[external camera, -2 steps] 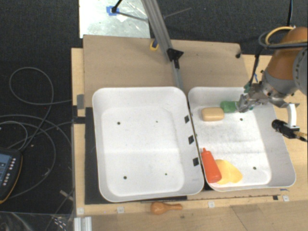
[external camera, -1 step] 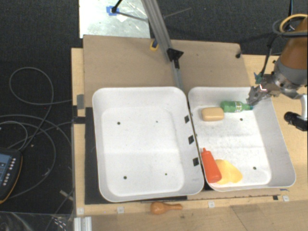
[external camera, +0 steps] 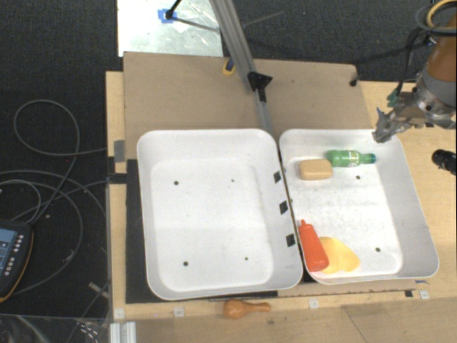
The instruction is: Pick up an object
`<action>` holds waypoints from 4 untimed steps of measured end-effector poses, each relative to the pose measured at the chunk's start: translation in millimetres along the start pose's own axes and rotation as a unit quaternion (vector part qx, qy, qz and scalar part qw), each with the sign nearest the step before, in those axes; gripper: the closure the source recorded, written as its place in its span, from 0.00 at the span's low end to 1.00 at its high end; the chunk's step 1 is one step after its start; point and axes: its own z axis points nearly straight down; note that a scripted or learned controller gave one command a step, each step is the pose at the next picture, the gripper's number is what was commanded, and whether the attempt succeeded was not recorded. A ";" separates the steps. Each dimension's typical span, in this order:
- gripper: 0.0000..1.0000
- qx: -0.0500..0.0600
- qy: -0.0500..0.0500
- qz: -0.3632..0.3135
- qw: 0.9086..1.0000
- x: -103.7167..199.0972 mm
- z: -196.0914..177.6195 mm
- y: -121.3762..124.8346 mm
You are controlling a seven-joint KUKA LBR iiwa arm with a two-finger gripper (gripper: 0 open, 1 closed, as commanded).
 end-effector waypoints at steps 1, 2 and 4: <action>1.00 0.000 0.000 0.000 1.000 -0.3 -42.4 1.9; 1.00 0.003 0.002 -0.001 1.000 48.3 -47.2 -13.9; 1.00 0.004 0.002 -0.002 1.000 155.2 -33.4 -42.5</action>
